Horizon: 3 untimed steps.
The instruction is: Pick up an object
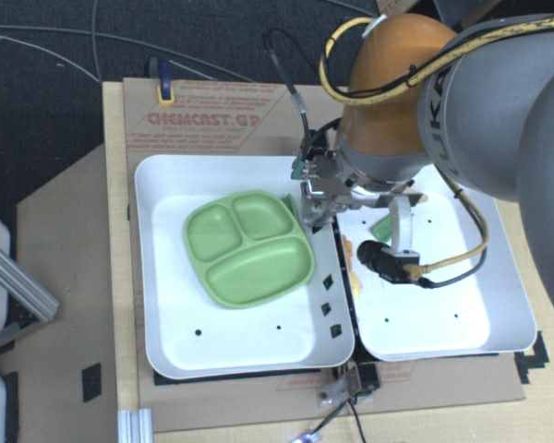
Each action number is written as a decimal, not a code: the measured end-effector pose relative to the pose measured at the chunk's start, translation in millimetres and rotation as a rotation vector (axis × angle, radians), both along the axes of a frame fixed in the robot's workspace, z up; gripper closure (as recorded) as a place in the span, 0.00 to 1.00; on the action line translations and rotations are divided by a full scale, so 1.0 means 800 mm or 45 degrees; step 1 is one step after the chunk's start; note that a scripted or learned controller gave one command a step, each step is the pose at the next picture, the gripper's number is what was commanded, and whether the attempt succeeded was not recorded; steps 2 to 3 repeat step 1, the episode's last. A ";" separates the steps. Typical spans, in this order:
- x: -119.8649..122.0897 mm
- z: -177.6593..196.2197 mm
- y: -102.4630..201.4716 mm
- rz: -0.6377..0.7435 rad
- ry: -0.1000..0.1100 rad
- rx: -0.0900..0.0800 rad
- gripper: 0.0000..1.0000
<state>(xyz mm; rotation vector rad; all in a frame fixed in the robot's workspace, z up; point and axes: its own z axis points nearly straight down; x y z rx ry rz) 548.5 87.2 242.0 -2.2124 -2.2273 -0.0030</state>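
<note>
Plate (green, divided) lies just left of gripper.

red print "chemcast gp" stood on brown board behind bins; smaller lines below were not readable.

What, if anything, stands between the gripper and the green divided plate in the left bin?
Nothing visible does. The gripper hangs over the ridge where the two bins meet, right beside the green divided plate, which lies open in the left bin. Only bare white bin floor shows beside the plate's near edge.
</note>
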 end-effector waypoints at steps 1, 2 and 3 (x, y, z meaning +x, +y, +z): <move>0.000 0.000 -0.004 -0.007 0.000 -0.002 0.00; 0.000 0.000 -0.004 -0.007 0.000 -0.002 0.00; 0.000 0.000 -0.004 -0.007 0.000 -0.002 0.00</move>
